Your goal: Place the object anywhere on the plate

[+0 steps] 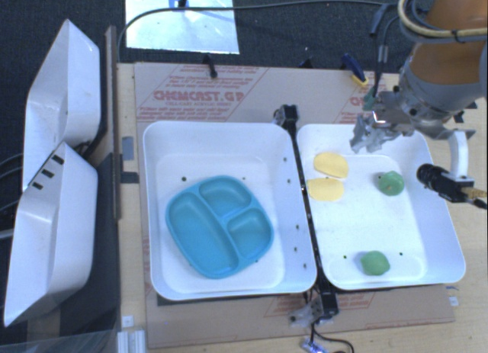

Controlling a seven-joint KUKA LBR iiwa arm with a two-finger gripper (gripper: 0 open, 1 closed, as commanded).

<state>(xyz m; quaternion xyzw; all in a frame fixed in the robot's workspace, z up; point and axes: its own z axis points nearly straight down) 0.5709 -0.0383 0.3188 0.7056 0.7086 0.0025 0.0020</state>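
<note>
A blue divided plate (219, 224) lies in the left white bin (164, 153). The right bin (435, 256) holds two pale yellow pieces, one (332, 165) just above the other (325, 189), near its left wall. A green ball (391, 183) rests to their right, and a second green lump (374, 262) lies near the front. My gripper (370, 139) hangs over the back of the right bin, up and right of the yellow pieces and left of the green ball. I see nothing between its fingers.
A black clamp (287, 116) sits where the two bins meet at the back, another (326, 304) at the front. Spare white bins (57, 168) lean at the far left. A black fitting (435, 178) juts in over the right bin's right side.
</note>
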